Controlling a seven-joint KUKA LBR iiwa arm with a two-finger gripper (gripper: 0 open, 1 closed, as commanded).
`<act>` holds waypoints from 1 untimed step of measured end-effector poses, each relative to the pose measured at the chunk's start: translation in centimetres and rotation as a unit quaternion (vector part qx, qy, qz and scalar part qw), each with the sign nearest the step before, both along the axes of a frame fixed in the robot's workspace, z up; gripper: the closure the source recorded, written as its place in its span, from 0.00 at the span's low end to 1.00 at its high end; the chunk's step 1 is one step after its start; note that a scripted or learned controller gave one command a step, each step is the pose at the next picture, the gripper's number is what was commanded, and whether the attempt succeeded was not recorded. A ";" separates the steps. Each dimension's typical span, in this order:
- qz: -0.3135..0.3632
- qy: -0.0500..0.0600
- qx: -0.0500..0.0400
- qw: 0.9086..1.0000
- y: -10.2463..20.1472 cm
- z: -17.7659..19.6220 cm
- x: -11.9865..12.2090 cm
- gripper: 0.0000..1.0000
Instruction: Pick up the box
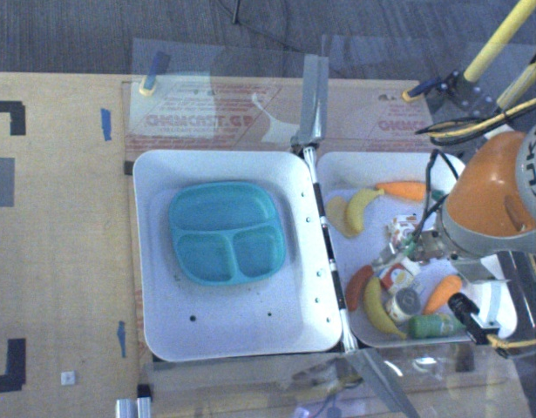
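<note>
The left bin (154, 259) holds a teal divided tray (226, 232) at its centre. The right bin (355, 168) is crowded: the arm (490, 194) enters from three o'clock, its gripper (414, 246) low over the middle. How its fingers stand I cannot tell. The small red-and-white box (398, 276) lies at six o'clock of the gripper, with a banana (376, 307) at seven o'clock of the box.
</note>
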State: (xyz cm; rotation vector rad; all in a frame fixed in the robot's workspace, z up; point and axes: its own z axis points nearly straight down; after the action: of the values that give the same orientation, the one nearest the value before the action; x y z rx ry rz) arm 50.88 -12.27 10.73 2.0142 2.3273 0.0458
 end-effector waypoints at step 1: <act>-0.004 -0.009 -0.004 1.000 -0.6 1.6 0.4 1.00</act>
State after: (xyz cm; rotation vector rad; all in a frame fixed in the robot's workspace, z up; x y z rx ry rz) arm 51.27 -12.83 12.34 2.0098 2.3058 0.0523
